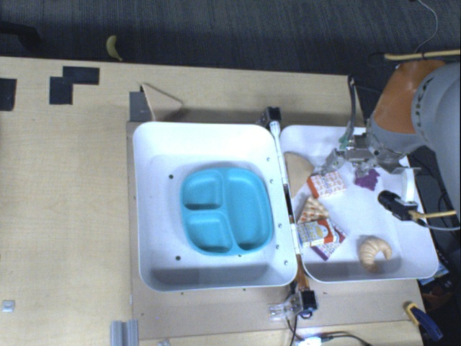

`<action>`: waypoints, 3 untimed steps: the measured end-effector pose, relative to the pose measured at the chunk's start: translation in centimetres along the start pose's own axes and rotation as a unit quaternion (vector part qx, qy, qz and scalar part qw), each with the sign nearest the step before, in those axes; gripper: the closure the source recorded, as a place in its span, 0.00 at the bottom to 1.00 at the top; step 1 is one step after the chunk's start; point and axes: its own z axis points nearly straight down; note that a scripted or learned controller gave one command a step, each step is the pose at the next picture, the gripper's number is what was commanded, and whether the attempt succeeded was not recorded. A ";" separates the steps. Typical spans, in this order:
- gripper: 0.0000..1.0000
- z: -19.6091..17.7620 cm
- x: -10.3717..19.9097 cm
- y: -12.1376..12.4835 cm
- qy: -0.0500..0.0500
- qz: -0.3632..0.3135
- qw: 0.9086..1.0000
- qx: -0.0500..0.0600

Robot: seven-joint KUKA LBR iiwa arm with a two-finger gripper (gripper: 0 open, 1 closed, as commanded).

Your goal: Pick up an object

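My gripper hangs over the back of the right bin, reaching in from the right. Just below and in front of it lies a red and white checkered packet; whether they touch is unclear. A purple toy lies just right of the gripper. Toward the front are a tan triangular wedge, a colourful flat packet and a croissant. A tan piece rests against the bin's left wall.
The left bin holds a blue divided plate. A ridge where the two bins meet runs between them. The right bin's objects crowd its left half; bare white floor shows around the croissant.
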 end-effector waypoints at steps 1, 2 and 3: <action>0.00 0.9 1.1 -5.6 0.000 0.002 1.000 -0.004; 1.00 -0.4 1.0 -5.3 -0.002 0.001 1.000 -0.007; 1.00 -2.5 -1.9 3.5 0.000 0.000 1.000 0.002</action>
